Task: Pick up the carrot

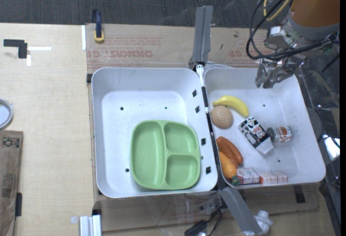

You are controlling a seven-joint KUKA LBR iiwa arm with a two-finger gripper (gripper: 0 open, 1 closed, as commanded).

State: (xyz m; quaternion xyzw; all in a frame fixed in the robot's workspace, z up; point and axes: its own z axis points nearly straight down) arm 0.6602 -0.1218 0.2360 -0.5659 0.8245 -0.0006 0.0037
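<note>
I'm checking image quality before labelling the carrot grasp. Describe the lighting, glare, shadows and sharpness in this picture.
Camera view: even overhead light, with the white right bin bright but not blown out; soft short shadows under the banana and carrot; the green tray shows mild sheen; the gripper is slightly soft; small labels on the cartons are unreadable.

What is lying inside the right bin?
The right bin holds a banana, a brownish ball, a carrot, an orange fruit, a small can and two cartons.
</note>
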